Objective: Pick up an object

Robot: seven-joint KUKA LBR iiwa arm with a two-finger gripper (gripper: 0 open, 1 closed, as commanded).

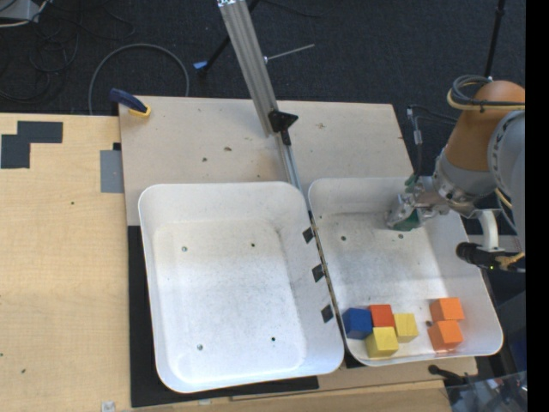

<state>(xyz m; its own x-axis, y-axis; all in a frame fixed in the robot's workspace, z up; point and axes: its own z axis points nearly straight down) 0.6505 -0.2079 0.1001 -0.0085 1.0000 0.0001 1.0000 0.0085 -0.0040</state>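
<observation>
A pale wooden table carries two shallow white bins side by side, with dark floor and loose cables beyond its far edge. An aluminium rail slants down from the top of the view to the gap between the bins, and a blue-and-yellow clamp sits at the table's far left corner.

The left bin shows bare white floor with a few dark specks. The right bin holds all the blocks, gathered along its near edge. A blue block lies at the left of the cluster, touching a red-orange block beside it. Two yellow blocks follow: one just right of the red-orange one, the other nearer the rim. Apart from these, toward the right wall, sit two orange blocks (one behind, one in front), close together.

The arm reaches in from the right, its orange band above the wrist. The gripper hangs over the far part of the right bin, well apart from the blocks. Whether it is spread or closed, I cannot tell; something greenish shows at its tip, too small to make out.
</observation>
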